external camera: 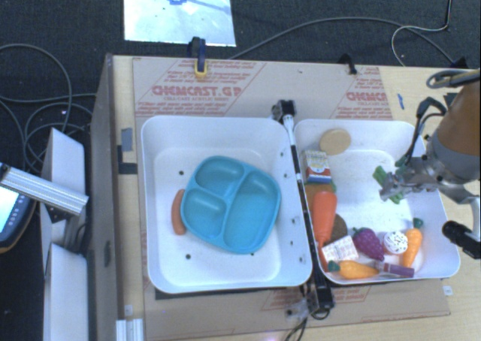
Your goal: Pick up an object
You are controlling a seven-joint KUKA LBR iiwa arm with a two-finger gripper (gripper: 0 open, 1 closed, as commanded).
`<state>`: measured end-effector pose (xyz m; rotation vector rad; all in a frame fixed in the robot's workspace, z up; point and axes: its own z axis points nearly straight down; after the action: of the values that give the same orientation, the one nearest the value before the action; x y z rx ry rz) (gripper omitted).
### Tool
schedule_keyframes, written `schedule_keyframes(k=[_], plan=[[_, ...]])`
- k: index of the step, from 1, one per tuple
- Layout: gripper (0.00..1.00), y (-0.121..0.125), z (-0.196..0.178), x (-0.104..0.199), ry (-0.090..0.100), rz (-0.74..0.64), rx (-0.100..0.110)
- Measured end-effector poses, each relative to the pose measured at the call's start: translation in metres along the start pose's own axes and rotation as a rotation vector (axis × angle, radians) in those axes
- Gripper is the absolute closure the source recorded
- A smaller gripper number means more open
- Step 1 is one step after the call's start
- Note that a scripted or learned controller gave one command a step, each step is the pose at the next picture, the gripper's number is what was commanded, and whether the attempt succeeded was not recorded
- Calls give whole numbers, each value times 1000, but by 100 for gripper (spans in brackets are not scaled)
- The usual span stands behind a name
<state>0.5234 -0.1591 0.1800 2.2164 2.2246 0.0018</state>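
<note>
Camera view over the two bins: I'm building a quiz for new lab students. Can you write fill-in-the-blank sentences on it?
1. The blue divided plate lies in the ____ bin.
2. The big carrot lies in the ____ bin.
3. The gripper hangs over the ____ bin.
4. The hot dog lies at the plate's ____ edge.

Missing: left; right; right; left

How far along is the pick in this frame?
Nothing looks lifted yet. The two-finger gripper hangs over the right white bin, near a small green piece; a grasp cannot be confirmed. The orange toy carrot, purple grape bunch and round tan disc lie in that bin. Gripping and lifting remain.
</note>
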Motion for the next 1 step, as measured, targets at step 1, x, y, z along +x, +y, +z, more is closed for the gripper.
schedule_keyframes(k=[1], plan=[[100,-37,6,-2,0,2,1]])
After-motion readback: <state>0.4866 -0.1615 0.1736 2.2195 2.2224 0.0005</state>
